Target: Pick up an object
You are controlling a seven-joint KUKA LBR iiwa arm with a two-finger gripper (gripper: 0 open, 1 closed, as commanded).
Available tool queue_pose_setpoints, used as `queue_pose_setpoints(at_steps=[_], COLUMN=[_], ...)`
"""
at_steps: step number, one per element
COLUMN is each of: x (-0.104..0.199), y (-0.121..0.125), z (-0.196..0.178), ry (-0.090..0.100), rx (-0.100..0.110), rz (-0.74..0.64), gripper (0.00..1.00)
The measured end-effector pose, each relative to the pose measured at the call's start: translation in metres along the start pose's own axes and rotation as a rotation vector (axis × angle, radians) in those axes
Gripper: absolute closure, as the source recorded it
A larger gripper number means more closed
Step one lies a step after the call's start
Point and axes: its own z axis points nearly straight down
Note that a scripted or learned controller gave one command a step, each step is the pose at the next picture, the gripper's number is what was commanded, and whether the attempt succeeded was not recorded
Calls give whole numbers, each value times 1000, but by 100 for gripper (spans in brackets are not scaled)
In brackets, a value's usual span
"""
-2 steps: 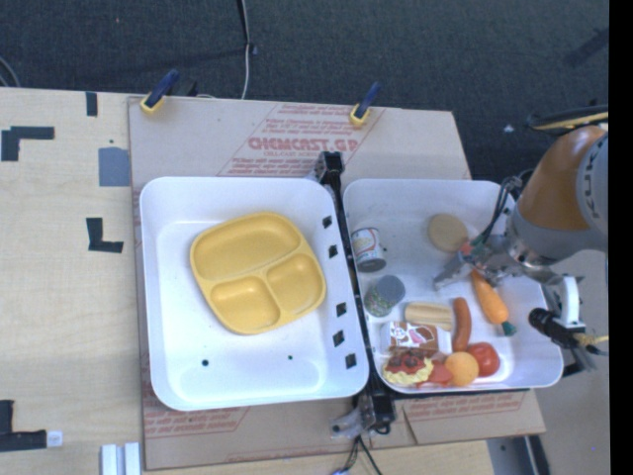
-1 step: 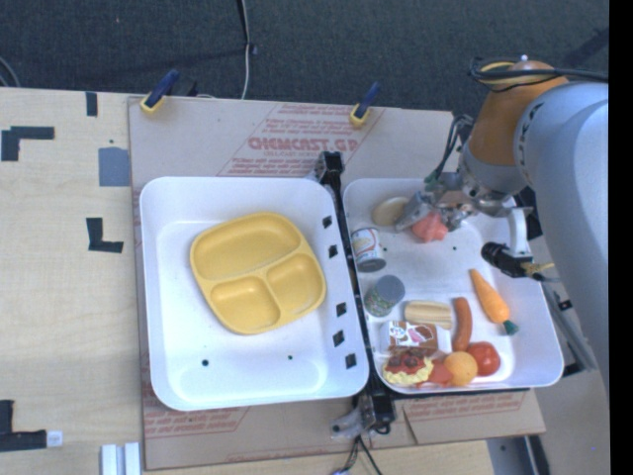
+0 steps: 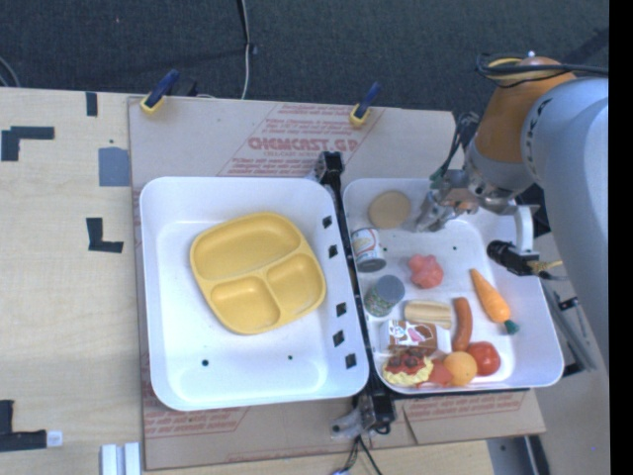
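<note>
Camera view: arm [image 3: 534, 107] w/ orange band is reaching in from the right, its pincer [image 3: 432, 216] hanging over the top of the right bin [image 3: 539, 349], just beside a round tan disc [image 3: 390, 209]. Pincer fingers are pointing down-left; can't tell if they're apart or closed, nothing seen btwn them. Right bin is holding the pickable bits: a small metal can [image 3: 364, 244] lying near the divider, a pink lump [image 3: 426, 271] mid-bin, a grey-green round lid [image 3: 385, 292] below the can, a carrot [image 3: 491, 298] lying at a slant toward the right wall, a hot dog bun [image 3: 427, 313], a sausage [image 3: 462, 325] standing nearly vertical in the frame, a tomato [image 3: 485, 358], an orange fruit [image 3: 459, 368] touching it, and a red-yellow food piece [image 3: 407, 368] at the bottom edge. Left bin [image 3: 163, 265] is carrying a yellow divided plate [image 3: 257, 271] w/ three compartments, sitting tilted. Both bins are resting on a cardboard sheet [image 3: 287, 142] clamped to the wooden surface [image 3: 59, 295] w/ two blue-yellow clamps [image 3: 158, 93] at the top.
</note>
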Motion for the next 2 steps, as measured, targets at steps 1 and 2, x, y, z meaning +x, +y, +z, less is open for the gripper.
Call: queue_pose_setpoints(at_steps=[1,2], x=[0,34], y=[0,-66], z=[0,10], ry=[0,1], rx=[1,4], rz=[0,3], gripper=[0,0])
